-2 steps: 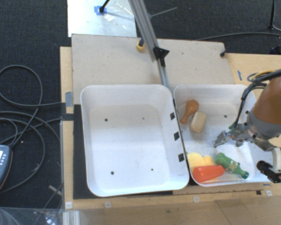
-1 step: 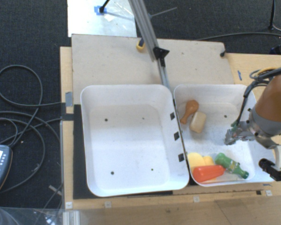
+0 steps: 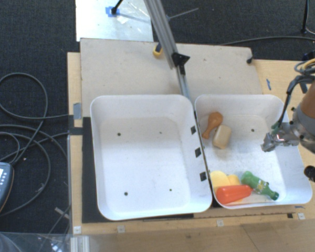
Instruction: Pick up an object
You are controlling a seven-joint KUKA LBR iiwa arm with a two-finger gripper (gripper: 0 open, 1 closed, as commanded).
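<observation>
gripper (image 3: 270, 142) above right bin (image 3: 291, 193), grip state unreadable | toys heaped at front edge | bottle (image 3: 260, 185) nearest, likely pick

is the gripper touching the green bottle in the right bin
Apart. The camera view shows the gripper over the right bin's right side, with bare white floor between it and the green bottle lying near the front edge.
</observation>
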